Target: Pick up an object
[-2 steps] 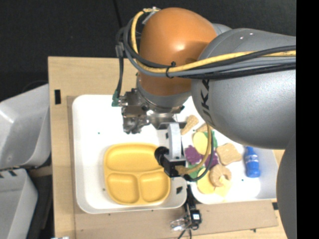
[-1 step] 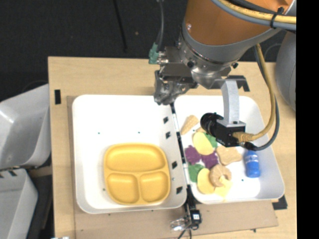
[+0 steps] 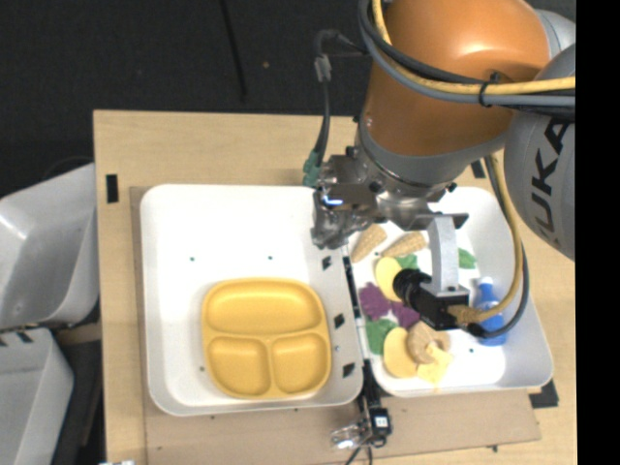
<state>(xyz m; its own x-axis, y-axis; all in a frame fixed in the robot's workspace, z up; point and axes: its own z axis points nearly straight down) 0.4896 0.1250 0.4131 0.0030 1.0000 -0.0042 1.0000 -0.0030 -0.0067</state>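
gripper [image 3: 334, 223]: low at the right bin's [image 3: 518, 356] left edge, likely lining up a grasp; cannot tell whether apart or together
toy foods [image 3: 376, 303]: heaped in the right bin, just beside the gripper, within easy reach
yellow tray [image 3: 263, 337]: flat in the left bin [image 3: 223, 226], well apart
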